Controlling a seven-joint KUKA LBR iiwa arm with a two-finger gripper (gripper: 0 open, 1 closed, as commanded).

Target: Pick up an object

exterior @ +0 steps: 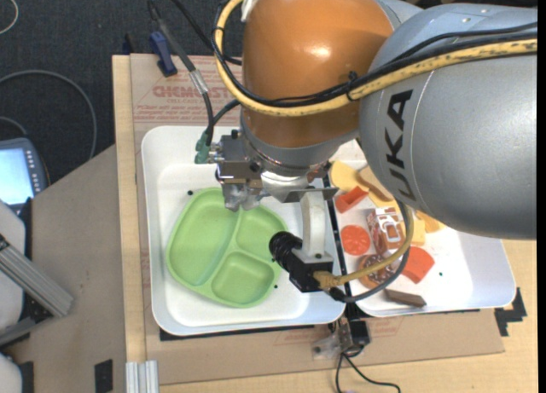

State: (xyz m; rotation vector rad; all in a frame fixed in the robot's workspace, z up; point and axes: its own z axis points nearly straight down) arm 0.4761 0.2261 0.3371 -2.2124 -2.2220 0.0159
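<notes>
Pincer (237,199) is seen low over the upper rim of the green plate (213,251), about where the dividing ridges meet the rim. Contact cannot be confirmed. Whether it is open or closed cannot be told, since the wrist blocks the view. Nothing is shown gripped.

Green plate is taken as the likely target: a three-compartment dish, laid flat in the left bin (158,238) and filling most of its floor. It is judged light, stiff and smooth plastic, so slippery, and apt to slide or tip if pinched off-centre. It is not judged fragile. Because it lies flat, only the raised rim or a divider ridge can be held. The rim nearest the pincer is judged best, pinched across its thickness.

Right of the plate, past the two bin walls, the right bin (486,285) is seen with small items: a red disc (354,240), a patterned box (388,228), an orange block (416,265) and a brown piece (403,297). More items there are partly hidden by the arm. These are judged light and easy to close on.

Bin floors are white and smooth, so little friction is expected. Both bins are carried on a tan counter (128,212), with red lettering printed above the plate. A blue clip (162,50) on a cable is seen further above the plate, off the bins. Dark floor is seen beyond the counter, and a screen (13,174) far left of the plate.
</notes>
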